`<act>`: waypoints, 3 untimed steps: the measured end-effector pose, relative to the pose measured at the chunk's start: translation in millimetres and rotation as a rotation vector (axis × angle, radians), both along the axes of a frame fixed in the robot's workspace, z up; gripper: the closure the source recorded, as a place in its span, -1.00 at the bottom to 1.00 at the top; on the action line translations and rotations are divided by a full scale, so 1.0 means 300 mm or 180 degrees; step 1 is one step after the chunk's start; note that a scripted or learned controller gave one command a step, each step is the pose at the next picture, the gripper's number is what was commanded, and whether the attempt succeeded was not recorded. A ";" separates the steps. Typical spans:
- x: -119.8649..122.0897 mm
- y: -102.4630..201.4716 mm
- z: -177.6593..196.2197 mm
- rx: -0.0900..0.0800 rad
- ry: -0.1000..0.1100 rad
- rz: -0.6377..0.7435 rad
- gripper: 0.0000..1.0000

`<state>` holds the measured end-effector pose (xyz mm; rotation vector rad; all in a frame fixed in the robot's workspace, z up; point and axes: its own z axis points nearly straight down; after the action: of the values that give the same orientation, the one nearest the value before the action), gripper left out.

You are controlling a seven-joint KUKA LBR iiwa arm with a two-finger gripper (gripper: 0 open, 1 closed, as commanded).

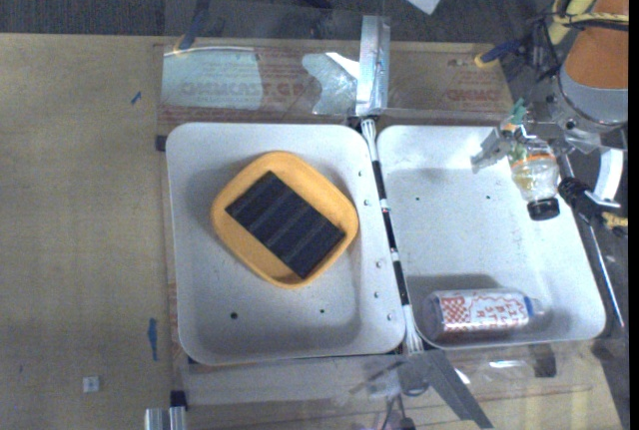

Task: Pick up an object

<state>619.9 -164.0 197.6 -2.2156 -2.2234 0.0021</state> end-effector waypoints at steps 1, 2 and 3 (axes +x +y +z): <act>0.157 -0.169 -0.070 -0.0013 -0.0016 0.0265 -1.00; 0.161 -0.193 -0.052 -0.0016 -0.0025 0.1274 -1.00; 0.150 0.032 -0.365 -0.0027 0.0017 0.1453 -1.00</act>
<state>664.9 -154.5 88.2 -1.6564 -2.6692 0.0180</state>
